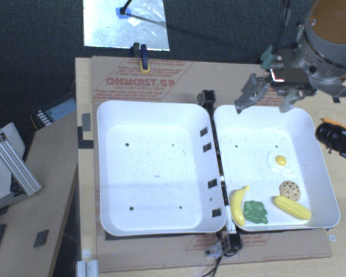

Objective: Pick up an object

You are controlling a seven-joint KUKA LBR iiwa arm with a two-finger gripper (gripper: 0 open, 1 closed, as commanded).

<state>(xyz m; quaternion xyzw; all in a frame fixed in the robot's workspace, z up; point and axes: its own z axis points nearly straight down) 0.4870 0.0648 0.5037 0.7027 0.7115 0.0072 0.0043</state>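
We are seeing the arm (328, 33) entering from the right, its upper part cut off by the frame edge. The gripper (266, 101) is hovering over the right bin's (248, 154) far edge, its two fingers spread apart and holding nothing. Toward that bin's near edge are lying a banana (238, 205), a corn cob (292, 208), a green leafy piece (256, 212) we are struggling to identify, a fried egg (280, 161) and a cookie (289, 189).
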